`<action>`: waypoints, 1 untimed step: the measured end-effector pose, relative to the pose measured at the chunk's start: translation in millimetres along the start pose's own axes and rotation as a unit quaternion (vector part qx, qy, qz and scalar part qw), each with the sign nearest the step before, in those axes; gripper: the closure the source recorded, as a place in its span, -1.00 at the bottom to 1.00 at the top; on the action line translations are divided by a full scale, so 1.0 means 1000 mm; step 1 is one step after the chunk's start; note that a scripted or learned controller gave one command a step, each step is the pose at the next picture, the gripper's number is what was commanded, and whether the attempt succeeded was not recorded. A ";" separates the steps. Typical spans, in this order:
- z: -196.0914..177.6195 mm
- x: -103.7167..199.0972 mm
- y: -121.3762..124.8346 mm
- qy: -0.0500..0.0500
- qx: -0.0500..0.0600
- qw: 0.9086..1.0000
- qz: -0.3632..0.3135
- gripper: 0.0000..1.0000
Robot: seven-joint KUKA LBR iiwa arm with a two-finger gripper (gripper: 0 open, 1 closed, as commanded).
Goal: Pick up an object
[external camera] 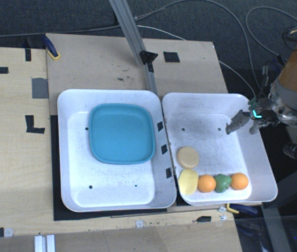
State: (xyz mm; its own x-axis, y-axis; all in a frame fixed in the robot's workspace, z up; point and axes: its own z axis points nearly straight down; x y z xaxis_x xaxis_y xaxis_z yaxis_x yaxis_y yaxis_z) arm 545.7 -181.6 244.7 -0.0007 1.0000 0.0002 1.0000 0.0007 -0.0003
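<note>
The pincer (244,122) hangs over the upper right edge of the right bin (211,105), its two dark fingers spread apart with nothing between them.

The things on offer lie in the lower part of that right bin, toward the bottom of the frame. A pale tan disc, like a biscuit or bun (188,157), sits just above a yellow lemon-like piece (188,182); the two look to be touching. To the right of the lemon runs a row along the bin's lower wall: an orange ball (207,184), a green piece (222,182) and a second orange ball (239,181), packed close together.

These look like small toy foods, probably light and stiff, with smooth rounded skins that may slip or roll out of a pinch. The tan disc is likely the easiest to take: it has free space above it and to its right, and its flat sides would suit a hold across the middle. The row against the wall leaves little room for fingers.

The left bin (70,140) carries a blue square plate (122,133).

No brand, label or writing can be read anywhere.
</note>
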 end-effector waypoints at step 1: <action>0.000 0.000 0.000 0.000 0.000 1.000 0.000 -1.00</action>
State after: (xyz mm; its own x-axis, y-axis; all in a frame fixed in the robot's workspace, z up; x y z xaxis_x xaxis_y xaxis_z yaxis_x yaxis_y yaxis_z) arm 545.7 -181.6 244.7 -0.0007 1.0000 0.0003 1.0000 0.0007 -0.0005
